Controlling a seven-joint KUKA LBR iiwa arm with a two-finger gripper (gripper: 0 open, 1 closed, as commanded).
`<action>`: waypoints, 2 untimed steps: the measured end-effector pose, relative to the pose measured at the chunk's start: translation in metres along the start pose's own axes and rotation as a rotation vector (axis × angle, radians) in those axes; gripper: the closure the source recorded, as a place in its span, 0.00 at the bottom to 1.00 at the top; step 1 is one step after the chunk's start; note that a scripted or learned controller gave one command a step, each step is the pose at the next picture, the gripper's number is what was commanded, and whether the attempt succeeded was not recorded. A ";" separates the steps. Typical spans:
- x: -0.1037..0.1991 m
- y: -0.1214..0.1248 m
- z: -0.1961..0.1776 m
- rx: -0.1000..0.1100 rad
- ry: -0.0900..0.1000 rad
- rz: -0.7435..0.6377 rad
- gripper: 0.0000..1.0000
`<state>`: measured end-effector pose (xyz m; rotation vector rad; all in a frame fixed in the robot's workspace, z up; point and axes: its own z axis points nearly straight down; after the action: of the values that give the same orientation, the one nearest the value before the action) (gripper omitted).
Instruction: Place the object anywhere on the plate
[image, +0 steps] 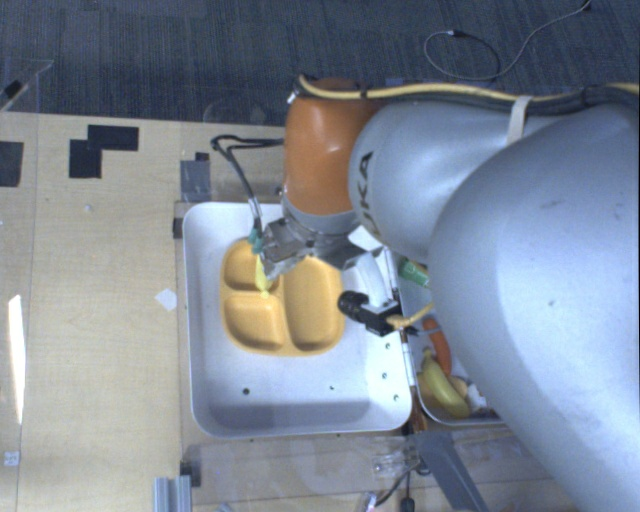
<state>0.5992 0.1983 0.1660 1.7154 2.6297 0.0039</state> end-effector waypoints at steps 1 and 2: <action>0.042 -0.033 -0.054 0.000 0.000 -0.181 1.00; 0.055 -0.081 -0.071 0.002 0.001 -0.156 1.00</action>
<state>0.5027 0.2159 0.2370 1.5063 2.7564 0.0025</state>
